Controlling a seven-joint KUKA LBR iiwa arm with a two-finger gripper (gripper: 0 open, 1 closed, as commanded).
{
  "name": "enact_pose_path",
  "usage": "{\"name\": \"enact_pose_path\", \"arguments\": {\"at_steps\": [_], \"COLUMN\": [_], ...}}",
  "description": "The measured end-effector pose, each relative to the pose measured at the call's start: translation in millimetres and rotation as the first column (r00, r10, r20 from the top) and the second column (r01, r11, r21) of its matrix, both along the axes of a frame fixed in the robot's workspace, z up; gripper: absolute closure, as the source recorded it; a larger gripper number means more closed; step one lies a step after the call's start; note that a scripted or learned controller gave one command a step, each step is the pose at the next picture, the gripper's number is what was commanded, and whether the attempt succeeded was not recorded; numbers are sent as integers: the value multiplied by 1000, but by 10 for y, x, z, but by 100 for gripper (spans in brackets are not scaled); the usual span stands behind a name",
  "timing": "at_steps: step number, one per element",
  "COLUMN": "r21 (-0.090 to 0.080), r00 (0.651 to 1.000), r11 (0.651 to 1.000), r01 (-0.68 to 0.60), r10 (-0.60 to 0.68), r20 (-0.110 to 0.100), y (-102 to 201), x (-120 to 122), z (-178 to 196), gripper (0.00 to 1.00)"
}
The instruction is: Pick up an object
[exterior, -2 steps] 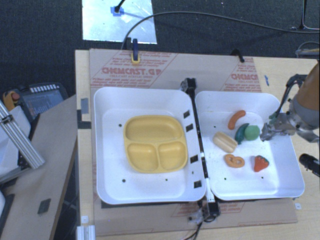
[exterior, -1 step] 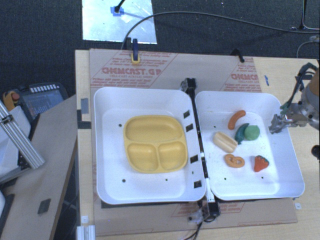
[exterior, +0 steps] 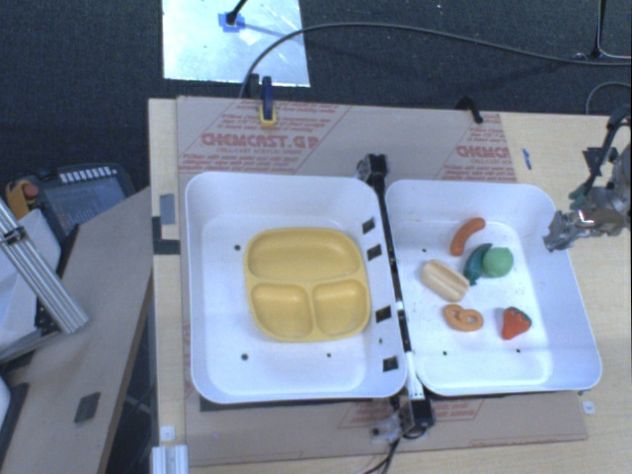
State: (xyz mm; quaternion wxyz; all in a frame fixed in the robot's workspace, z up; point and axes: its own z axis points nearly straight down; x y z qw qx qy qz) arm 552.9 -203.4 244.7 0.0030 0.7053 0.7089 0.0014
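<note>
Gripper (exterior: 568,227) at right edge of frame beside right white bin (exterior: 563,358), grip state can't tell, small plastic toy foods (exterior: 479,275) in it, yellow sectioned plastic tray (exterior: 306,282) in left white bin (exterior: 212,294)

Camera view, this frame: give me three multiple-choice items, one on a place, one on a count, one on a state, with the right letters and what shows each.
1. Where does the yellow divided tray lie?
A. in the left bin
B. in the right bin
C. on the bare bench

2. How many toy food pieces lie in the right bin?
A. two
B. five
C. eight

3. How does the pincer stand to the pieces?
A. clamped on the strawberry
B. at the right bin's right rim, touching no piece
C. resting on the yellow tray

Key: 1 A, the tray sits inside the left bin. 2 B, a sausage, a green piece, a bun, an orange slice and a strawberry. 3 B, bare white floor separates it from every piece.
</note>
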Motion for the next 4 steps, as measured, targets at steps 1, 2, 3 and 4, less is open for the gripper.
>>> {"name": "enact_pose_path", "arguments": {"at_steps": [1,2,3,4], "r21": [3,3,4,4], "r00": [1000,1000,1000,1000], "r11": [1000,1000,1000,1000], "r01": [-4,-4,-4,-4], "r10": [4,4,4,4], "r20": [-3,-3,-5,-5], "y": [442,882,1395,1860], "x": [117,211,344,329], "z": [26,42,-75,-57], "gripper": [100,100,100,100]}}
